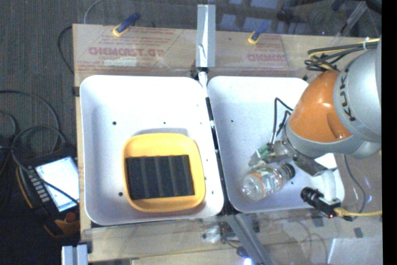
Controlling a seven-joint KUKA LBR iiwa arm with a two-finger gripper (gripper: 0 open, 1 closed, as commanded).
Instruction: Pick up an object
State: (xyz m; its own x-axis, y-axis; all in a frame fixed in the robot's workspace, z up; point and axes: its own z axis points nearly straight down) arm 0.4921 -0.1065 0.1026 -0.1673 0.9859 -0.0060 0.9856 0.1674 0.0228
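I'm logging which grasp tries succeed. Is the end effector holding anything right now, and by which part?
Cannot be told. The end effector sits right at the clear plastic bottle in the right bin, but no grip between its fingers is visible.

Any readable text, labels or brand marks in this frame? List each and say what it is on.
"KU", the start of cut-off black lettering, on the arm's grey casing.
Red print on the clear sheet behind the left bin: reversed and too blurred to read.
Red print on the sheet behind the right bin: too blurred.
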